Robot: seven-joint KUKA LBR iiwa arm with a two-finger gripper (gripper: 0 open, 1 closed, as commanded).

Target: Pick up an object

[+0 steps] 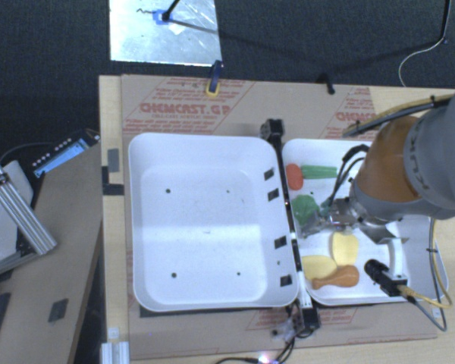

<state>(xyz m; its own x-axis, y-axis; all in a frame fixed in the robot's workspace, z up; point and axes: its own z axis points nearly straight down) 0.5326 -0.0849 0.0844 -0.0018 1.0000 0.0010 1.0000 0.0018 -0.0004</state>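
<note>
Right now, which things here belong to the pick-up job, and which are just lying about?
Job:
gripper
green object
orange-red object
yellow objects
orange-brown object
right bin

Lying about:
left bin
metal sheet
yellow clip

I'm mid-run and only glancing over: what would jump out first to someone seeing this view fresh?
The big grey arm with its orange band, reaching from the right over the right bin. Its gripper sits low by a green object, among a red piece, yellow pieces and an orange drumstick shape. The left bin is a broad white expanse.
</note>
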